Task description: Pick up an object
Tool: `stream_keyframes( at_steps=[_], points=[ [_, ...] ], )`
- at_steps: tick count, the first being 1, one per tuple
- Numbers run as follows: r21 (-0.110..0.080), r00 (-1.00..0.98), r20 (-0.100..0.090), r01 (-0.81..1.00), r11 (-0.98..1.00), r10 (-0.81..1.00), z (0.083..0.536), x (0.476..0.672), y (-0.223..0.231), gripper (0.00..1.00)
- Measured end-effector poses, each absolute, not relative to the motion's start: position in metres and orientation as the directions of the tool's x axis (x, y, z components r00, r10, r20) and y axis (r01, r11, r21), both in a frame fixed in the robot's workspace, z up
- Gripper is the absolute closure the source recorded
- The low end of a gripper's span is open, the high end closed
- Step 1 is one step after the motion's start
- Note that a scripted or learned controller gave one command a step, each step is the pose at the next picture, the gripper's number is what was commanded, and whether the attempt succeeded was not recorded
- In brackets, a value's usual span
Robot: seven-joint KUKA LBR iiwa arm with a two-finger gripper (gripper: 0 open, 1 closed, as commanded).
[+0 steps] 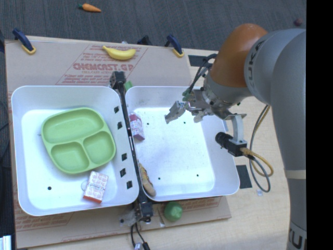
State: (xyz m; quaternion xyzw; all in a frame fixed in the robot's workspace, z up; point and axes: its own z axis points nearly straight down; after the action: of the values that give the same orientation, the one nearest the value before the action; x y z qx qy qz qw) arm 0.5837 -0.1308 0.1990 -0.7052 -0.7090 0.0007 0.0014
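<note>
Gripper point(182, 112) hovers over right bin point(223, 184); finger state not discernible, nothing seen between them. Nearest object: one pink-and-white packet point(136, 126), left of gripper by the divider. One tan item point(146, 183) lower left, partly hidden under the bin edge. Far left: one green divided plate point(78, 139), one red-and-white carton point(95, 186).

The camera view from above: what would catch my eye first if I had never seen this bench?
Probably the big grey arm with its orange band, reaching in from the right, its gripper over the right bin. Next, the bright green divided plate lying in the left bin, with a small red and white box beside it. A yellow banana lies on the cardboard behind the bins.
</note>
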Motion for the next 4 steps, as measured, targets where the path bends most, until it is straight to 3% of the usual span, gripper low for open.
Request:
stream_keyframes(
  at_steps=[1, 2, 3, 4],
  points=[
    [-0.003, -0.005, 0.001, 1.0, 0.005, 1.0, 0.145, 0.656, -0.179, 0.0],
    [-0.004, -0.005, 0.0, 1.0, 0.005, 1.0, 0.091, 0.645, -0.211, 0.0],
    [-0.004, -0.007, -0.001, 1.0, 0.007, 1.0, 0.092, 0.585, -0.211, 0.0],
    [-0.001, -0.004, 0.001, 1.0, 0.004, 1.0, 0.092, 0.657, -0.21, 0.0]
  ],
)
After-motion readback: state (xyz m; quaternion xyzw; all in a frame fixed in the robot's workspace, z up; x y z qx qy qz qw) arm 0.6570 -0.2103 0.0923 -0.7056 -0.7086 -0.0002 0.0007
